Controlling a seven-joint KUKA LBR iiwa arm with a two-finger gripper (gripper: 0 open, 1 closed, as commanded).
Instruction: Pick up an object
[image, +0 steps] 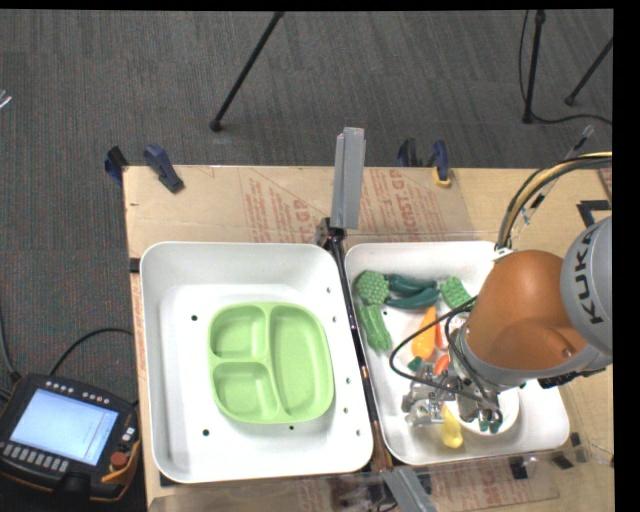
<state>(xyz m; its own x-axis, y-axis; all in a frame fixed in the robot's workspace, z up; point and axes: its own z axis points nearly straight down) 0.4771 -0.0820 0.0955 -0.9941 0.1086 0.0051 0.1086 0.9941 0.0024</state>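
arm (520, 320): reaches in low over the right bin (548, 432), wrist down, apparently to grasp | jaws (447, 405): down among the toy food; how wide they stand I cannot tell, nothing seen held | target: probably the yellow piece (452, 430) just beside them | left bin (165, 290): holds the green divided tray (270, 362), likely the drop-off.

My own orange wrist (520, 315) covers a good chunk of the right bin (400, 452), so the toys (432, 335) under it are mostly hidden. Gripper (445, 405) is a blurry tangle.
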